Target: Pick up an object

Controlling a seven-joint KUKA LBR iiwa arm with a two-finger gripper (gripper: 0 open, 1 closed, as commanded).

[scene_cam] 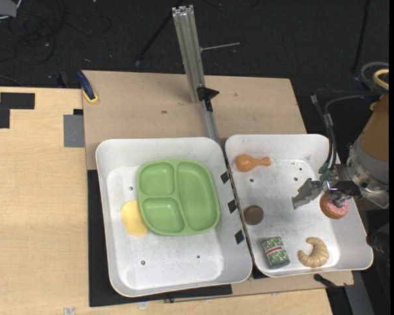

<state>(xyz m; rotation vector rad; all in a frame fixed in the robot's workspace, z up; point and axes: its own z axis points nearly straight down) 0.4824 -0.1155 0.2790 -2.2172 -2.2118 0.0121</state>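
Right bin (295, 143), contents and clearances, as seen from above.

Item 1: my gripper (318, 192), low over the bin's right half, arm entering across the right wall. One grey finger (306, 193) juts left over bare floor. Whether my fingers stand apart or together I cannot tell; nothing shows between them.

Item 2: pink-frosted donut (334, 205), just beside my wrist on its near side, close against the right wall. Little room on the wall side; partly covered by my hardware.

Item 3: croissant (314, 252), tan, curved, in the near right corner, close to the front rim.

Item 4: small green packet (274, 252), left of the croissant, apart from it, near the front rim.

Item 5: brown round piece (253, 214), close to the left wall, bare floor to its right.

Item 6: orange drumstick-shaped toy (251, 163), far left corner, near the back wall, bare floor toward the bin's middle.

Open room: the bin's middle, between the finger and the brown piece, is bare white floor.

Left bin (111, 156): green divided tray (179, 197) at its centre; yellow piece (133, 218) touching the tray's left edge. Bare floor along the near side.

Beyond the bins: metal post (190, 51) rising from the bench's far side.
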